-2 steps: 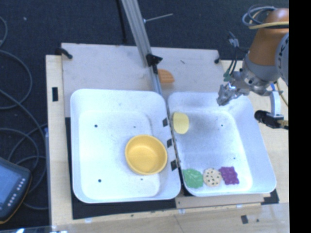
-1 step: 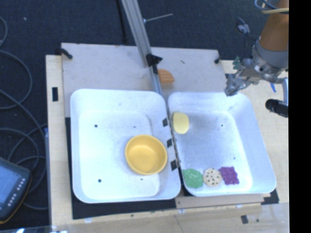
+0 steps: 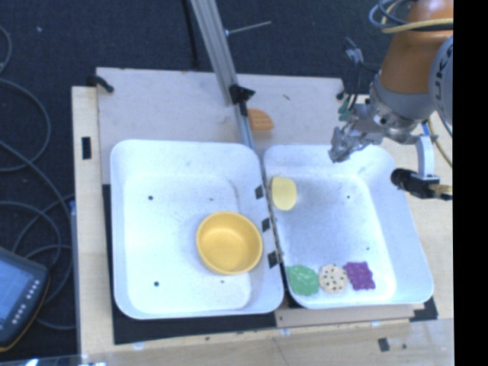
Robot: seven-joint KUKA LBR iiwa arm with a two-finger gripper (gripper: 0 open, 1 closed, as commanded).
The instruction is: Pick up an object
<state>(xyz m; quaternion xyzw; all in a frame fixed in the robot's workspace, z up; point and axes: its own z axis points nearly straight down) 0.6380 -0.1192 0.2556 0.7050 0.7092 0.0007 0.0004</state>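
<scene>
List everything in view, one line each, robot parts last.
bins: 2, white, side by side on the bench
bowl: 1, yellow, left bin, near its right wall
yellow piece: 1, pale yellow, right bin, against its left wall
green piece: 1, green, right bin, front left corner
cookie: 1, tan with dark spots, between green and purple
purple piece: 1, purple, right of cookie
orange piece: 1, orange, bench behind bins
arm: 1, grey and orange, upper right
gripper: 1, grey, above right bin's back edge

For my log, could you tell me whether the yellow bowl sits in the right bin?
No, the yellow bowl sits in the left bin.
</scene>
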